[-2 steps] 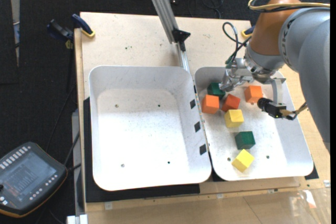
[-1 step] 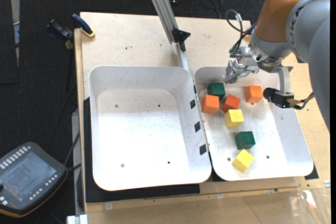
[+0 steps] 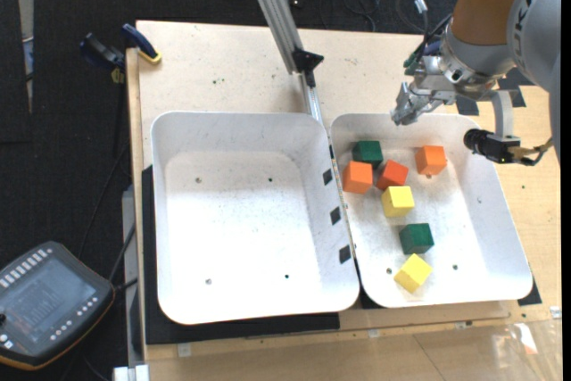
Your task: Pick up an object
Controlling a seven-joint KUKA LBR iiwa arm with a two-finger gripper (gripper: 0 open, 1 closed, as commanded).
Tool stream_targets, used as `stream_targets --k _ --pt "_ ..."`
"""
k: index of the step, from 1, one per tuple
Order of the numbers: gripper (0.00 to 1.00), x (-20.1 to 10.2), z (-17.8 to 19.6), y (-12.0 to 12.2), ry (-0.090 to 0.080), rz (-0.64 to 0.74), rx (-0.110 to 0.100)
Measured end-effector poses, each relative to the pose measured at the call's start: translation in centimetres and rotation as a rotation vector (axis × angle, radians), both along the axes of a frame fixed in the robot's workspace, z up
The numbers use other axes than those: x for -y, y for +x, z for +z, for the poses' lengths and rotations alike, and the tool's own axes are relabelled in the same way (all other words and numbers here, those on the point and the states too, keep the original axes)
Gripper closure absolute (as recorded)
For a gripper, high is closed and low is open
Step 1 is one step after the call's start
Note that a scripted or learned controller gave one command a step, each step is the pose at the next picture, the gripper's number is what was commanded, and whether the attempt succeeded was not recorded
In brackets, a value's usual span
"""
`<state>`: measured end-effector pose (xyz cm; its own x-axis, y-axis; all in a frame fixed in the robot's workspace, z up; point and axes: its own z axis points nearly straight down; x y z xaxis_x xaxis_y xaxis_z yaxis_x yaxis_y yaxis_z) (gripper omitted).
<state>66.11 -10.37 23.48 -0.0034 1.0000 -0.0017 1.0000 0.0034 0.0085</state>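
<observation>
Seven small cubes lie in the right bin [image 3: 500, 219], toward the centre right of the frame. A dark green cube [image 3: 367, 152] sits at the upper left of the group, touching an orange cube [image 3: 359, 177] just below it and near a red-orange cube [image 3: 393, 174] to its right. An orange cube [image 3: 431, 160] stands apart at the upper right. A yellow cube [image 3: 398, 200] lies just below the red-orange one, a second green cube [image 3: 416, 237] lower still, and a yellow cube [image 3: 413, 272] nearest the bottom rim. The jaws [image 3: 406, 112] hang above the bin's upper rim, upper right of the frame, clear of every cube; whether they are spread or closed I cannot tell. The left bin [image 3: 178, 192] sits beside it on the desk [image 3: 223, 58]. A tablet-like pendant [image 3: 45, 303] lies at lower left.
</observation>
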Motion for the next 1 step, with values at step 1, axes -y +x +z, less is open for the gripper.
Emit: stream_targets --k 1 --pt "1.00 -5.64 -0.82 -2.08 0.003 0.004 -0.010"
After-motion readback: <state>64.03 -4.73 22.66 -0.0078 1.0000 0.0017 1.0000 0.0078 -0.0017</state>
